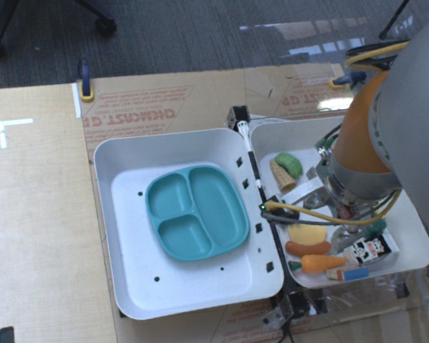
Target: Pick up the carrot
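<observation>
I am at the approach step: my arm (364,143) hangs over the right bin (416,241), and I cannot tell how my claw stands, so I claim no hold on anything. The carrot (321,263) lies near the bin's front edge, just below a yellow piece (306,235) and beside a red sausage (306,248); next, I judge, I must come down squarely over it. The mirrored print on the cardboard (144,115) under the bins is too blurred to read.

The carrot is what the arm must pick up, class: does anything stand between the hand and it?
The carrot lies near the front wall of the right bin, with a sausage and a yellow piece touching its far side. The hand is hidden under the arm's wrist, so the path between cannot be judged.
</observation>
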You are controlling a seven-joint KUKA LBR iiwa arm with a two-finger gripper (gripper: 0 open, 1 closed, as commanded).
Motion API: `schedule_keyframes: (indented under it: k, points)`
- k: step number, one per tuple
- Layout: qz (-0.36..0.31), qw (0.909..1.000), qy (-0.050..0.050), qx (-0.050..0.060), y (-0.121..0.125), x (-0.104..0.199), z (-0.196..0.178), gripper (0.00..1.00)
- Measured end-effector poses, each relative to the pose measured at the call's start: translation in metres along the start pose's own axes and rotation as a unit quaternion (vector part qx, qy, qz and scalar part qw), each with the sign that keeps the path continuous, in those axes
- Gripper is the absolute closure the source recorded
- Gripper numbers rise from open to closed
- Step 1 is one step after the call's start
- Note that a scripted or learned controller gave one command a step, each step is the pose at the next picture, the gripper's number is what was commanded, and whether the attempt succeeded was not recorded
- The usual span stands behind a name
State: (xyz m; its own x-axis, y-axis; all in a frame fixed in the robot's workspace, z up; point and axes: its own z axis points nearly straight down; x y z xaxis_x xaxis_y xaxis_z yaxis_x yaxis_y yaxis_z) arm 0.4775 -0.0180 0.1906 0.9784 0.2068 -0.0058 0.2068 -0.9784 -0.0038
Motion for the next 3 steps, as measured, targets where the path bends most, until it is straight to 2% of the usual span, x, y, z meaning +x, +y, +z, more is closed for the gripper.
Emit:
schedule_keyframes:
  k: [3]
  points:
    - [0.000,1.0000,0.000,0.000,0.0002,0.0000,0.0000,0.00]
